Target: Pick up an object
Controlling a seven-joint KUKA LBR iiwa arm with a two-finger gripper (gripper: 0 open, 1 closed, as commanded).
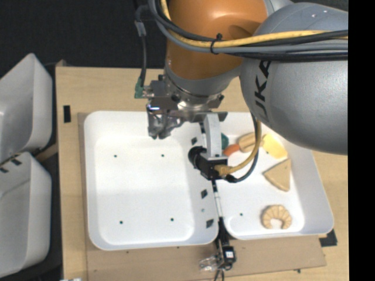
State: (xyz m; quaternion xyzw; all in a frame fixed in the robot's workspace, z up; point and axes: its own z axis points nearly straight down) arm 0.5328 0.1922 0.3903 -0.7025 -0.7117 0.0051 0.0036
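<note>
My gripper [160, 127] hangs over the far right corner of the left bin [105, 215], just left of the divider between the two bins. In the right bin [310, 215] lie a tan croissant [276, 216] near the front, a tan wedge [280, 175] behind it, a yellow piece [274, 147], and an orange piece [234, 149] next to a teal piece [224, 140]. All of these lie to the right of the gripper, apart from it. The arm's grey and orange body hides the back of the right bin.
A black cable loop [202, 160] hangs from the wrist over the divider. White plastic shapes [23, 157] stand off the bench at the left. The wooden bench [73, 157] shows around the bins.
</note>
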